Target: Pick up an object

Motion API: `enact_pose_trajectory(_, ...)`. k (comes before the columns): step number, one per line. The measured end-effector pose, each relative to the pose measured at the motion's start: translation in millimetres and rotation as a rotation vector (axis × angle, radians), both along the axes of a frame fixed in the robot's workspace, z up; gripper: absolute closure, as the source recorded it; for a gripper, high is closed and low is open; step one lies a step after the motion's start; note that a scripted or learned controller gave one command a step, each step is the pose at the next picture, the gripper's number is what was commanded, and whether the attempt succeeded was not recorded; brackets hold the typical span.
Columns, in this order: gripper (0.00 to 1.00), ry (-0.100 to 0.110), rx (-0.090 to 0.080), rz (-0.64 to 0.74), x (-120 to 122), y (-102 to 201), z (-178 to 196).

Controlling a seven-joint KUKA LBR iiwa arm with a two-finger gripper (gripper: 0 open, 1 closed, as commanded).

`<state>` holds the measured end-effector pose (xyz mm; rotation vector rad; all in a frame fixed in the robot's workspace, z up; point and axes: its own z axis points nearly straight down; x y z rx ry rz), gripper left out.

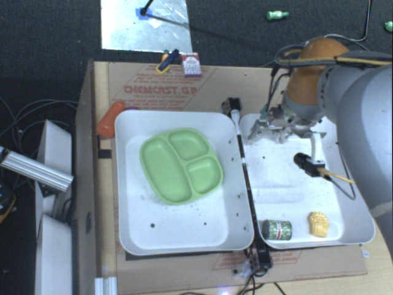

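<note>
Two white bins side by side on cardboard sheet (166, 91) w/ red print; left bin (132, 226), right bin (359, 226). Green 3-compartment plate (181, 165) lying flat, approx. centre of left bin. Orange item (110, 118) just outside left bin's far-left corner; red-white packet (192, 64) and yellow-black item (167, 61) at cardboard's far edge. Shiny foil sheet (144, 16) on dark floor beyond; small green bottle (277, 15) well apart to its right.

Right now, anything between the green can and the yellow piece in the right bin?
No. In the camera view the green can and the yellow piece sit apart near the right bin's front edge, with bare white floor between them.
</note>
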<state>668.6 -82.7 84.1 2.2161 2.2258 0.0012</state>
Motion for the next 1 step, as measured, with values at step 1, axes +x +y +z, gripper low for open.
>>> enact_pose_trajectory(1,0.0,-0.002,-0.001,-0.003,-2.6,-13.9,23.0)
